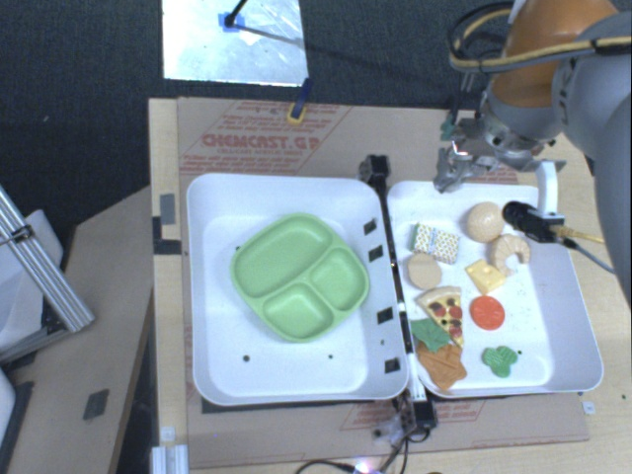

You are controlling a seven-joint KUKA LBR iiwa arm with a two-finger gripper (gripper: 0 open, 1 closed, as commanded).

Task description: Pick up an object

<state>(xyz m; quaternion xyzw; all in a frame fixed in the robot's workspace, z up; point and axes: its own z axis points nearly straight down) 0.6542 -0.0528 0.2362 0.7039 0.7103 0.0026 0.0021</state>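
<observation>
Toy food lies in the right bin [565,314], all of it on the bin floor: bread roll [484,221] nearest the far rim; checkered cracker [436,242] and round biscuit [425,271] toward the divider side; cheese wedge [485,276], pizza slice [443,310] and tomato slice [487,313] mid-bin; broccoli [501,360] near the front rim, bare floor to its right. Gripper [455,172] hangs over the far rim of that bin, apart from the toys; open or closed, cannot tell, too small and shadowed. Left bin [215,227] holds a green divided plate [299,276], bare floor all round it. Arm [594,97] cut off at the right edge.
</observation>
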